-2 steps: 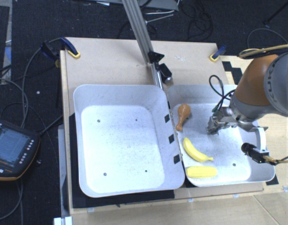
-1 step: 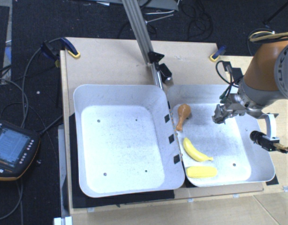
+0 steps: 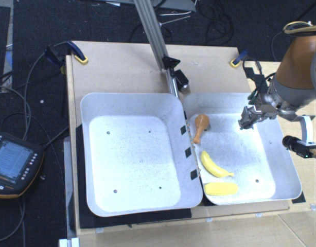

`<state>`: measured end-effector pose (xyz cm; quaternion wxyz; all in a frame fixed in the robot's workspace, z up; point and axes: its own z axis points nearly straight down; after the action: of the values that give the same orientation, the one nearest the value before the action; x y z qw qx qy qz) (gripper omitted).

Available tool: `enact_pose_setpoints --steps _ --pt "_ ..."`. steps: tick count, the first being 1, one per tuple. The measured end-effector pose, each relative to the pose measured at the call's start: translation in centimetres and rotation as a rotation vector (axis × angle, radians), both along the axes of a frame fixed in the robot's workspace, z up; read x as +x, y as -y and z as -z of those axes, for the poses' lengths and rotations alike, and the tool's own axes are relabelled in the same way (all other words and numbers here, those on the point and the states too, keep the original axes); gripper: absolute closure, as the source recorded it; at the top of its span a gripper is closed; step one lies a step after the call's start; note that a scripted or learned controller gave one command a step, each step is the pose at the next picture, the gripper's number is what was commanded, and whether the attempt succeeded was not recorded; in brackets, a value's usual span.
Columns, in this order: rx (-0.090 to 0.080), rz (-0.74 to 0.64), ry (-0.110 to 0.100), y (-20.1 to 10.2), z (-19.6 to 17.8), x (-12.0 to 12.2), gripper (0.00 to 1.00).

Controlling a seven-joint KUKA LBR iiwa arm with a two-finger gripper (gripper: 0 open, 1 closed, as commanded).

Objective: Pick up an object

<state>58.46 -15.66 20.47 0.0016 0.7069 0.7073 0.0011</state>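
Hovering our dark two-finger gripper (image 3: 246,121) over the right white bin (image 3: 281,176); its opening we cannot tell. Left of it lies the brown drumstick-shaped toy (image 3: 200,125), long axis running near-to-far.

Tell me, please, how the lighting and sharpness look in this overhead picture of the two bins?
Camera view: even, soft light, only faint shadows under the two bananas and the drumstick-shaped toy; no strong glare on the right bin; the end effector looks slightly soft, and the dark floor at the top loses detail.
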Motion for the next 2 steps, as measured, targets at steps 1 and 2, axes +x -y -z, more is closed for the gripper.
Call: enact_pose_setpoints --steps 1,2 --pt "0.000 0.000 0.000 0.1 -4.3 -0.4 1.00" --pt "0.002 -0.004 -0.004 -5.2 -3.2 -0.4 1.00"
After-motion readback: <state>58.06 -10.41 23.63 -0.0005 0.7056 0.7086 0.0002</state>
